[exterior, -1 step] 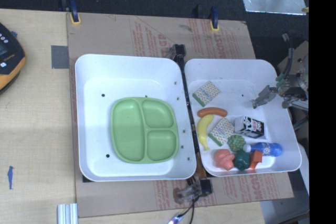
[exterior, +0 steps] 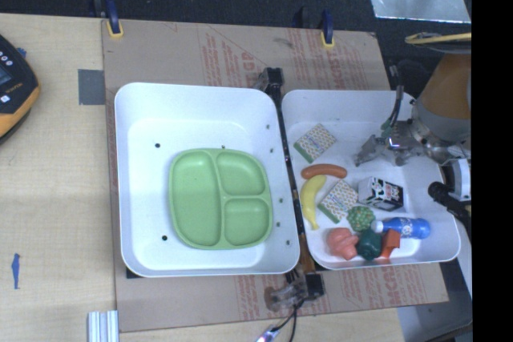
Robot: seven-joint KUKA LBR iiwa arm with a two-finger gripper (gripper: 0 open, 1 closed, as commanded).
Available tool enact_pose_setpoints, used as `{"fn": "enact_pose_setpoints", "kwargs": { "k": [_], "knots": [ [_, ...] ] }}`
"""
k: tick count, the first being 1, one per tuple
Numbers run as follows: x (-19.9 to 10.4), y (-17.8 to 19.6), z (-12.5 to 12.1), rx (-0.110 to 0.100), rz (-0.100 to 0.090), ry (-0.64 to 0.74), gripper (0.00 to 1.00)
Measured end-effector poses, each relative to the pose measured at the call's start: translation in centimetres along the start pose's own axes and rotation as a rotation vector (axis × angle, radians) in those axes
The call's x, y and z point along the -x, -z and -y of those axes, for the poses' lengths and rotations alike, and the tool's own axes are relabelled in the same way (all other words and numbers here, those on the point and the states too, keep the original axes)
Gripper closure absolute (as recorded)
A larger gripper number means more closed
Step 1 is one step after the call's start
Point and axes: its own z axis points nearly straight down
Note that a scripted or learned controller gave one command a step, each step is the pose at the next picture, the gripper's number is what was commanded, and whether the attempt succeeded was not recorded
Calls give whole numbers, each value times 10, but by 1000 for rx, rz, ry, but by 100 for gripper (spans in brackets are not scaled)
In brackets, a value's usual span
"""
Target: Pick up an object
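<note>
**Gripper poised open over the right bin's toys**

The arm (exterior: 445,104) reaches in from 3 o'clock, its orange band above the wrist, and the gripper (exterior: 383,153) hangs over the upper right part of the right bin (exterior: 353,100). Its two metal fingers (exterior: 367,152) stand spread apart, with nothing between them.

The things to pick lie below and to the left of the gripper, all in the right bin. A checked packet (exterior: 315,142) lies at 9 o'clock from the gripper, near the bin's left wall. Under it a toy hot dog (exterior: 324,171) lies across, and at its 6 o'clock a toy banana (exterior: 311,199) curves downward. A second checked packet (exterior: 339,199) lies just beside the banana, on its 3 o'clock side. A small black and white carton (exterior: 384,192) sits at 6 o'clock from the gripper, apart from it. Along the bin's near wall a cluster crowds together: a green broccoli piece (exterior: 360,216), an orange-red toy (exterior: 341,243), a dark green toy (exterior: 370,245) and a blue and white bottle (exterior: 406,228) lying on its side at the 3 o'clock end.

The left bin (exterior: 144,104) holds a pale green divided plate (exterior: 219,199) with three compartments. Both bins rest on a cardboard sheet (exterior: 240,52) clamped at 12 o'clock by two blue clips (exterior: 325,26). A yellow and black device (exterior: 14,84) lies at the bench's 9 o'clock edge.
</note>
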Motion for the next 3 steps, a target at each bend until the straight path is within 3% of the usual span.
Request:
{"fn": "enact_pose_setpoints", "kwargs": {
  "k": [1,2,3],
  "knots": [
    [12,106,-66,4,0,-3,0],
    [12,193,-65,5,1,-3,0],
    [-20,82,-65,0,0,-2,0]
  ]
}}
